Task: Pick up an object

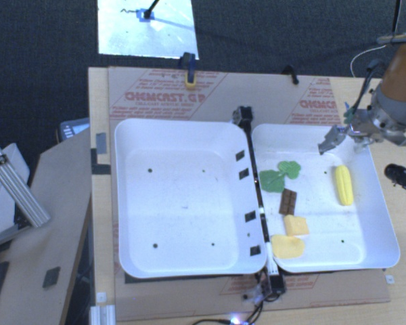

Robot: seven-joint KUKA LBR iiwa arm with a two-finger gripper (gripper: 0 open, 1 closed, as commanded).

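The right bin (372,249) holds a yellow corn cob (343,185), a green leafy piece (279,175), a small brown block (287,201) and two pale yellow pieces (292,235) near its front left. My gripper (333,141) hangs over the bin's far right part, above and a little left of the corn cob. Nothing shows between its fingers.
The left bin (183,195) sits beside the right one, joined by a black clip strip (254,188). Both rest on a brown cardboard sheet (162,93). A yellow and blue clamp (189,70) stands at the board's far edge. A metal plate (145,19) lies beyond.
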